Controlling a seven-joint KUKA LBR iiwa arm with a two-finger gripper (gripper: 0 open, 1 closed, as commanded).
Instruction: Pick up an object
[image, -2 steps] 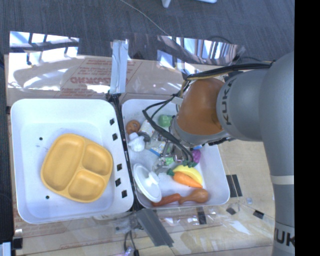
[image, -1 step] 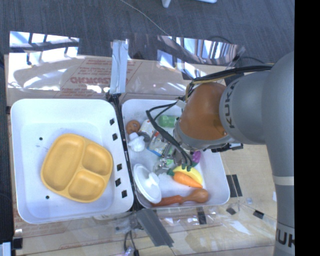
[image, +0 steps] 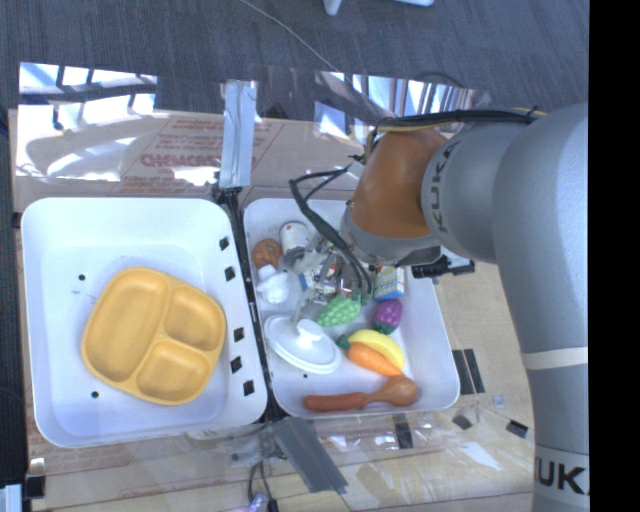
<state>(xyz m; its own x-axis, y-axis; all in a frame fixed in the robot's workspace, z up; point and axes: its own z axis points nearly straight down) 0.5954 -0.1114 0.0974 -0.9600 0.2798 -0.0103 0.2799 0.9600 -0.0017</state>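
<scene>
Grey arm (image: 510, 200) nearest camera, reaching from right over right bin (image: 435, 340). Bench bears both bins; yellow tray (image: 152, 335) in left bin (image: 50, 240). Gripper (image: 325, 272) low among toys, above green grapes (image: 340, 310); banana (image: 378, 347), carrot (image: 372, 362) just beside. Finger state: cannot tell.

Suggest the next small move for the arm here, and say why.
Probably a short straight descent. The hand sits low in the right bin, directly above the green toy and crowded by the white lid and the purple toy. The view does not settle whether anything is gripped, so any sideways shift would likely just nudge those neighbours.
</scene>
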